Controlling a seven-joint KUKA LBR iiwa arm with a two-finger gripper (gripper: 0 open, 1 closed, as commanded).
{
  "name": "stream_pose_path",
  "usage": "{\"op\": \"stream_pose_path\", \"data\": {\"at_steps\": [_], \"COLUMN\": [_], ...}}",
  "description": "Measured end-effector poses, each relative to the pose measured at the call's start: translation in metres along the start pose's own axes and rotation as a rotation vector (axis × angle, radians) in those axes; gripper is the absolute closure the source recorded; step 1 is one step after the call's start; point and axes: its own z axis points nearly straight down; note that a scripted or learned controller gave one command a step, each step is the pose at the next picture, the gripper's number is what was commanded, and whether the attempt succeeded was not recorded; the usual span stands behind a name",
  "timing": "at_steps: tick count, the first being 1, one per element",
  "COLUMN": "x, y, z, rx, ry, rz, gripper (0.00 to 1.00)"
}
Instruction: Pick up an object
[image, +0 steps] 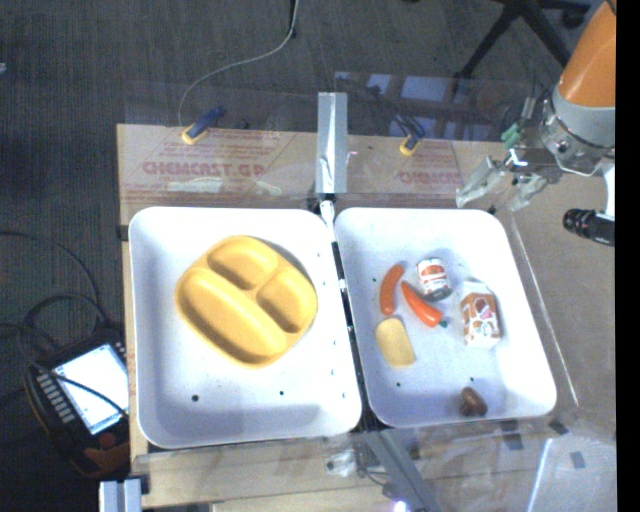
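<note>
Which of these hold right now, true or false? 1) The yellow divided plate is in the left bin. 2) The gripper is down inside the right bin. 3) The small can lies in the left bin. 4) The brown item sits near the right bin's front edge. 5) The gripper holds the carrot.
1) True: the yellow divided plate lies in the left bin.
2) False: the gripper is above the far corner of the right bin, outside its rim.
3) False: the small can is in the right bin.
4) True: the brown item sits there.
5) False: the carrot lies on the bin floor, away from the gripper.
</note>
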Motion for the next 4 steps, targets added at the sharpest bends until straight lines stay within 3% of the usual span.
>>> {"op": "stream_pose_path", "data": {"at_steps": [1,2,3,4], "x": [0.031,0.048,0.048,0.111], "y": [-0.07,-0.068,-0.068,-0.083], "z": [0.079,0.189,0.18,0.1], "rx": [0.001,-0.002,-0.003,0.0], "ry": [-0.001,0.0,0.0,0.0], "rz": [0.001,0.002,0.002,-0.001], "gripper": [0.0,0.0,1.0,1.0]}}
